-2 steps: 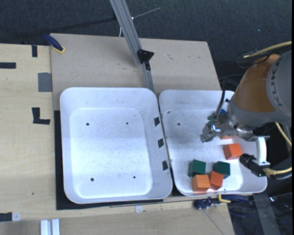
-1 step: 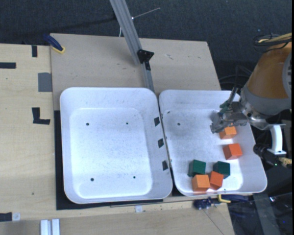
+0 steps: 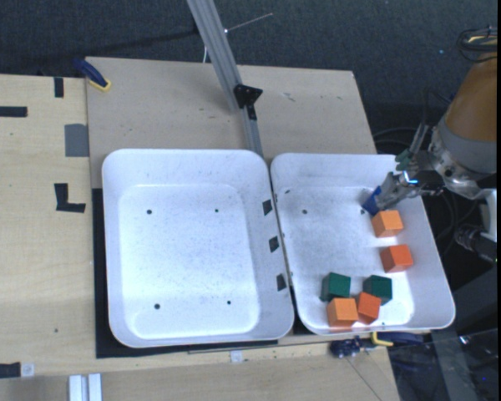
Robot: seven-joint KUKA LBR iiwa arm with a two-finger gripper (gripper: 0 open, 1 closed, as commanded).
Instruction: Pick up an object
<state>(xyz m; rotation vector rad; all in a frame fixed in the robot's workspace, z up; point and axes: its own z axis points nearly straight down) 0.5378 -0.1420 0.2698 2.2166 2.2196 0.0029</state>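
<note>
The right bin [image 3: 317, 182] holds several small blocks. An orange block [image 3: 387, 222] lies near its right wall, with a red-orange block [image 3: 397, 257] just in front of it. At the front sit two green blocks [image 3: 336, 285] [image 3: 377, 287], an orange one [image 3: 343, 311] and a red-orange one [image 3: 368, 306]. A small blue object [image 3: 372, 200] lies right behind the orange block. My gripper [image 3: 392, 188] reaches in over the bin's right rim, low down and touching or nearly touching the blue object.
The left bin [image 3: 117, 224] stands alongside, its rim meeting the right bin's. A grey metal pole [image 3: 221, 44] slants in from the top to a black bracket [image 3: 247, 97] behind the bins. A blue-and-yellow clamp [image 3: 359, 345] sits at the front edge.
</note>
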